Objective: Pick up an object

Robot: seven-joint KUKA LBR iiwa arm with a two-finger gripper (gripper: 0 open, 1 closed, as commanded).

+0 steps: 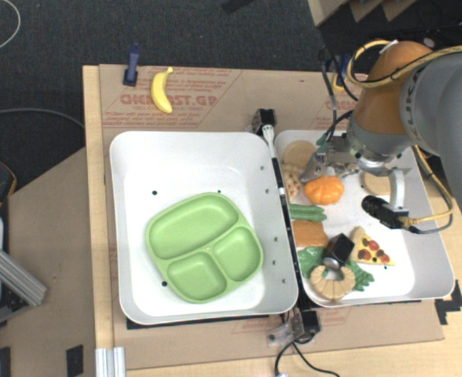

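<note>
The right bin (pixel 427 269) holds several toy foods. A small orange pumpkin (pixel 325 190) lies near its upper left, with a green pod (pixel 306 212) and a tan bread slice (pixel 309 234) just below it. My gripper (pixel 329 163) hangs right above the pumpkin, its tip at the pumpkin's upper edge. A pizza slice (pixel 370 249), a small black piece (pixel 339 248) and a bagel (pixel 331 282) on green leaves lie toward the front. A pale round piece (pixel 297 154) sits left of the gripper.
The left bin (pixel 137 171) holds a green divided plate (pixel 203 246). A yellow banana (pixel 163 90) and a blue clip (pixel 130 66) lie on the cardboard behind it. My arm and its cables (pixel 419 210) cover the right bin's far right part.
</note>
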